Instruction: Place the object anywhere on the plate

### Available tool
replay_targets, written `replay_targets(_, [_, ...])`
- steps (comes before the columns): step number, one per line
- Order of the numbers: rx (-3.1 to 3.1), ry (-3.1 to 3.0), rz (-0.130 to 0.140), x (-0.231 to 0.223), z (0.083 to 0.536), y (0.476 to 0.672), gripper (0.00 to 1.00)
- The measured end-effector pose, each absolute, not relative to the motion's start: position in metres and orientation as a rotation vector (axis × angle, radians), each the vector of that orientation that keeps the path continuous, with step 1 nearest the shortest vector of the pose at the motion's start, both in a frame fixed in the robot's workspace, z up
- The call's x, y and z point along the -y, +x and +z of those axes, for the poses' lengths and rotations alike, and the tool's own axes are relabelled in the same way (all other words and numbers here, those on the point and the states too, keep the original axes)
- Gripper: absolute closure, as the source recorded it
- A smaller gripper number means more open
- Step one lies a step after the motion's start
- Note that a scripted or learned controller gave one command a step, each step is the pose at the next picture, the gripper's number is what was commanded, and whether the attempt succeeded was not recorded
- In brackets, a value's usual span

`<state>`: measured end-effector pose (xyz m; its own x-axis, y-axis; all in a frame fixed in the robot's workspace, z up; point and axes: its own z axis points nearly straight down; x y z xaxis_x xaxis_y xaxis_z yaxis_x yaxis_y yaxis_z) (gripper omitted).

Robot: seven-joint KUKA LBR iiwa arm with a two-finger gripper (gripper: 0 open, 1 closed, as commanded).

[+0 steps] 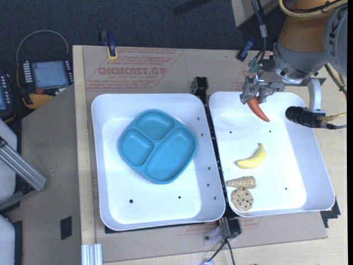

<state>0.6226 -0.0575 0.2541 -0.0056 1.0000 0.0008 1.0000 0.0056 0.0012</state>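
Camera view had the hand [253, 94] clamped on a red pepper [258, 109] at upper right, so I'd lift clear of the bin wall before swinging over to the blue plate [158, 146].

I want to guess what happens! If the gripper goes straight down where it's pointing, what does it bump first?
Probably the right bin's white floor. The gripper holds an orange-red carrot tip-down, which would touch first. Depth is unclear.

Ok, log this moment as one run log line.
gripper: shut on red pepper, above right bin | blue plate: left bin | step: transfer pending
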Motion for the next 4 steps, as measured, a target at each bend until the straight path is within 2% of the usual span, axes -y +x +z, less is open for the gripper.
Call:
replay_targets(1, [-2.225, 2.214, 0.004, 0.003, 0.254, 0.635, 1.0])
replay_targets(2, [-2.231, 2.218, -0.002, -0.055, 0.234, 0.636, 1.0])
replay_targets(4, [-2.224, 2.217, 0.003, -0.148, 0.231, 0.646, 1.0])
